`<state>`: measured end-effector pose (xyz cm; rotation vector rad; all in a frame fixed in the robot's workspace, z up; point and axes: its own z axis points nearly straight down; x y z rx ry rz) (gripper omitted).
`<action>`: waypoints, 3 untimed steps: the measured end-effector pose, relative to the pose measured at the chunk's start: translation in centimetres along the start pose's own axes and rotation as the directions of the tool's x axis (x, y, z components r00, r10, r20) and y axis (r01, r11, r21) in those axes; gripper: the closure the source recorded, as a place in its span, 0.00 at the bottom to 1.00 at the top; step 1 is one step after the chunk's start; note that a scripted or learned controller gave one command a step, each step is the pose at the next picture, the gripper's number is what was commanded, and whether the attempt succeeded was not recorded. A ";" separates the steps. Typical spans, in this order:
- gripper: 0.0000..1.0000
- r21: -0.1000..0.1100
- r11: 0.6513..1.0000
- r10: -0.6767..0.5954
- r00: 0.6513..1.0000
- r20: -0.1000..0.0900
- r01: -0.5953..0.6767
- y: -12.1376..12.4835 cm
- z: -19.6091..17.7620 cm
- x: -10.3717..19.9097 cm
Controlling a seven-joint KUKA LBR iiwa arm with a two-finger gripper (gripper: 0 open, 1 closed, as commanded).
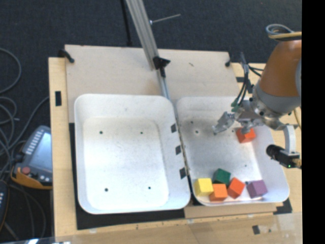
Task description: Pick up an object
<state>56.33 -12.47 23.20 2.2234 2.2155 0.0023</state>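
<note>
A pale wooden counter (111, 72) sits on dark carpeted floor (61, 14), with two shallow white bins side by side on it. The left bin (84, 111) has a speckled bottom marked by a few small dark dots. The right bin (195, 113) holds the blocks. Along its near edge lie a yellow block (204, 186), a green block (221, 176) just behind, an orange block (219, 191) touching the yellow one, a red-orange block (236, 187) and a purple block (257, 188) at the end of the row.

The arm (282, 75) reaches in from the right, its orange band above the grey wrist. The gripper (238, 123) hangs over the far half of the right bin — a grey finger (222, 122) slants out toward the bin's middle, and a red block (246, 134) lies directly below the wrist, at the gripper's lower edge. Whether the fingers are apart or closed on that red block cannot be told from this slant.

A silver aluminium rail (143, 27) runs diagonally from the top of the view down to the gap between the bins. On the floor to the left lie grey cables (10, 105) and a handheld pendant (35, 154) with a grey face and an orange rim.
</note>
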 end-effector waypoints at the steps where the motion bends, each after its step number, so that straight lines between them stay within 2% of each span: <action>1: 0.00 0.002 1.000 0.000 1.000 0.004 0.000 3.5 3.4 -6.0; 2: 0.00 0.000 1.000 -0.002 1.000 0.003 0.002 9.7 8.7 -8.4; 3: 0.00 0.005 1.000 -0.008 1.000 -0.001 0.008 10.0 13.8 -5.3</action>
